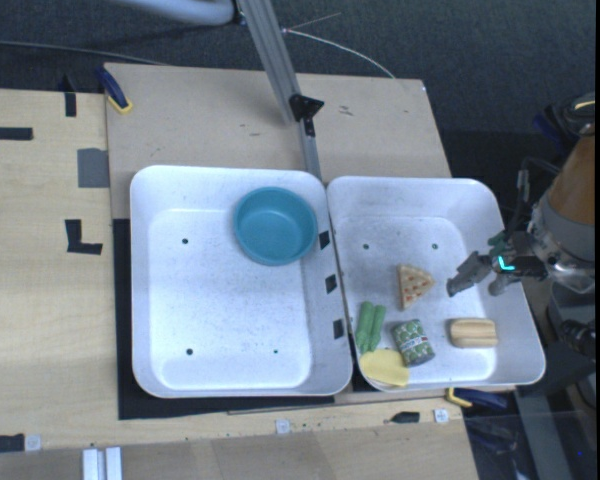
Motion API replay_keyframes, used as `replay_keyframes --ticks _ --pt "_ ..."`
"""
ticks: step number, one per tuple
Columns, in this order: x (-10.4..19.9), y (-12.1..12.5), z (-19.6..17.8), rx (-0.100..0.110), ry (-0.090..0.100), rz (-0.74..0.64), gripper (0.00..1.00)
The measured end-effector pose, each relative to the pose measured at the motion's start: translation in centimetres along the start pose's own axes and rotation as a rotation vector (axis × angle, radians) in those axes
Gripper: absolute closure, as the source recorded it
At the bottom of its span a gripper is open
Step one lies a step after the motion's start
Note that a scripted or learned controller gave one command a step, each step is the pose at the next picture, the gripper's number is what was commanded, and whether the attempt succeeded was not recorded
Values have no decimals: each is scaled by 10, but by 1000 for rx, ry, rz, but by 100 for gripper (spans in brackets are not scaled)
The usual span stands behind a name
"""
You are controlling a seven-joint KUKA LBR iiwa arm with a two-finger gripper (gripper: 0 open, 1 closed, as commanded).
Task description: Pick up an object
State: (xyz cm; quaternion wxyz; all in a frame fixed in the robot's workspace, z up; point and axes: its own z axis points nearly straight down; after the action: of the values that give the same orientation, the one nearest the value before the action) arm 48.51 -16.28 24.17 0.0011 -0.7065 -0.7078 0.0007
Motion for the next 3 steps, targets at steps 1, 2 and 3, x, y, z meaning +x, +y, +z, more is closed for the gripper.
replay_keyframes --ticks 1,2,3 --pt "0 0 0 -1 0 0 0" --pt "-1 6 46 4 0 1 0" --pt "-4 2 90 4 0 2 0"
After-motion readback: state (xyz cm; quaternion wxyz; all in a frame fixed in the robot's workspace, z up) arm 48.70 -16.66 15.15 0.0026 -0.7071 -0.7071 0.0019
